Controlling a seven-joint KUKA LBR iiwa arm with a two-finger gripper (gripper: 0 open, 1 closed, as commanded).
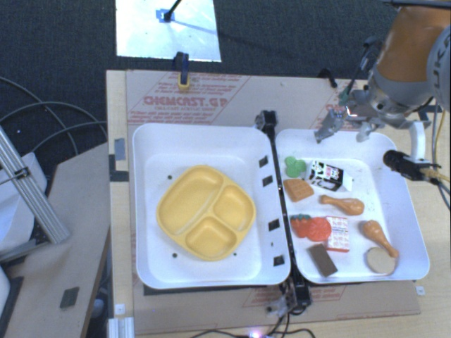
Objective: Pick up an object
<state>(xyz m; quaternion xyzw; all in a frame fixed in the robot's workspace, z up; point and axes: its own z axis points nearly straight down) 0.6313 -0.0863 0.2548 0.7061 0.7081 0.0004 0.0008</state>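
Hand [347, 127] hovers over the far edge of the right bin [405, 210], fingers spread wide, nothing between them. Right bin holds green toy [295, 166], black-and-white carton [329, 176], two drumsticks [343, 204] [377, 236], tomato [311, 227], red-and-white packet [338, 233], dark block [323, 260], all untouched. Left bin [151, 189] holds yellow divided tray [205, 211].

Grey arm [416, 83], orange band, metal hand [345, 127].

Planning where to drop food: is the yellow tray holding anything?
Empty. All three compartments of the yellow tray show bare plastic; it lies flat in the left bin.
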